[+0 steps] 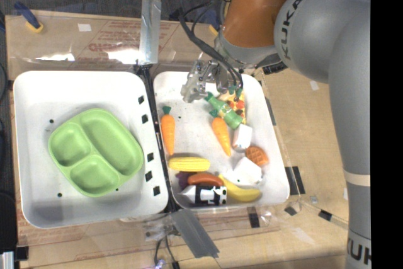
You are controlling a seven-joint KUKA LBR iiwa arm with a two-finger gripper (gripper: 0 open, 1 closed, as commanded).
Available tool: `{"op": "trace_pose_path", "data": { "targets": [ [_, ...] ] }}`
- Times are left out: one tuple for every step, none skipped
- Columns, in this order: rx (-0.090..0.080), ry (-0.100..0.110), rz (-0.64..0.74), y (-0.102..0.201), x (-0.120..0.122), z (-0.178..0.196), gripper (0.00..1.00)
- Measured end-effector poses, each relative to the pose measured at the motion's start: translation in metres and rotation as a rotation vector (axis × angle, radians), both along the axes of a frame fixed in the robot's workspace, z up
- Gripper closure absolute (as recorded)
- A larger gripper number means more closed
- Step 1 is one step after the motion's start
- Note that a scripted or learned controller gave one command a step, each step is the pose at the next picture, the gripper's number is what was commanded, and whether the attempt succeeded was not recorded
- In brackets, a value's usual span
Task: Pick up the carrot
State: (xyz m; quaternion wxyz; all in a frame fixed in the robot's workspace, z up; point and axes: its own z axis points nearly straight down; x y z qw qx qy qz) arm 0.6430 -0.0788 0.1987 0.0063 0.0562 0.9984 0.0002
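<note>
Single fixed camera, mounted above the bench, looking down at a slant. Both white bins fall within frame: left bin (25, 135) and right bin (271, 129) side by side, mid-distance. Far bench edge runs along the top, near edge along the bottom. Arm (327, 28) enters from the right, close to the lens.

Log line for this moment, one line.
gripper: above right bin rear | carrots: one by left wall, one mid-bin | held: nothing seen
</note>
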Motion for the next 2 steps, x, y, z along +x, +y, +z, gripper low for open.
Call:
{"op": "trace_pose_path", "data": {
  "targets": [
    [-0.002, 0.009, 0.129, -0.066, -0.006, 0.025, 1.00],
    [-0.005, 0.006, 0.170, -0.083, -0.109, 0.073, 1.00]
  ]
}}
